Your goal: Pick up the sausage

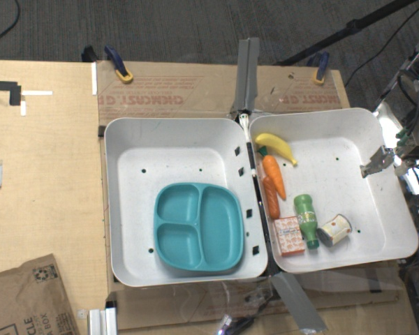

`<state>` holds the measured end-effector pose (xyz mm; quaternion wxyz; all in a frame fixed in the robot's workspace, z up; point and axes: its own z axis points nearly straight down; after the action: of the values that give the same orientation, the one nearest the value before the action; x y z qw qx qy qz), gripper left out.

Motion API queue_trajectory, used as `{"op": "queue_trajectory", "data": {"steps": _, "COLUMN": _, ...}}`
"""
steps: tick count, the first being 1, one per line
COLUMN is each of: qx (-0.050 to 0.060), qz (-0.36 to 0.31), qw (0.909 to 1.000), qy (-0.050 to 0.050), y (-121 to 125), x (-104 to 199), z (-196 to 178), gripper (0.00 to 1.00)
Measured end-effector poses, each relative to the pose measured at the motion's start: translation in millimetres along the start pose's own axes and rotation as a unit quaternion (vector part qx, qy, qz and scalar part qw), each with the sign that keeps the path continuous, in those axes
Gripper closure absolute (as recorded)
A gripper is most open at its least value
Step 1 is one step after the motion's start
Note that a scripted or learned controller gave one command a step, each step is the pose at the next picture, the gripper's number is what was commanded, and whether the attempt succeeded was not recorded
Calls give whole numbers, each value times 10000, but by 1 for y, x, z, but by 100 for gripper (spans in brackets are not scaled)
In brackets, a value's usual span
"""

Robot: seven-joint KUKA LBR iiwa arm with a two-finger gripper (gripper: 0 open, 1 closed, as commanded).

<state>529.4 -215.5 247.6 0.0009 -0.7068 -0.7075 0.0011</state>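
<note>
Claw (378, 162) hung at the right wall of the right bin (366, 208), low over the white floor and well apart from all the food; whether it was spread or pressed together could not be told from this slant.

Nearest the camera, a brown cardboard flap (21, 299) lay on the wooden bench (42, 187) at the lower left. In the right bin's near part sat a small red and white box (288, 236), with a little can (334, 229) on its side just to the right and a green bottle (306, 219) between them, reaching farther back. The left bin (113, 187) held a teal plate (174, 208) with three sections, set toward its near side.

Farther back, the sausage (271, 202) lay along the right bin's left wall, just behind the box, lengthwise against the divider. An orange carrot (274, 176) lay just beside it and partly over its far end. Behind the carrot rested a yellow banana (275, 147), near the bin's far left corner.

Beyond both bins, two clamps, one (119, 65) on the left and one (322, 67) on the right, gripped a sheet of printed cardboard (174, 93).
</note>
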Motion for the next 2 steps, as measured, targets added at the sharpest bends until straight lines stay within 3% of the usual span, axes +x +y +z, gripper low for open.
{"op": "queue_trajectory", "data": {"steps": 1, "qx": -72, "qz": -265, "qw": 9996, "qy": -19, "y": 62, "x": 46, "z": 128, "gripper": 0}}
{"op": "queue_trajectory", "data": {"steps": 2, "qx": -1, "qz": 2124, "qw": 9772, "qy": -2, "y": 66, "x": 118, "z": 123, "gripper": 0}}
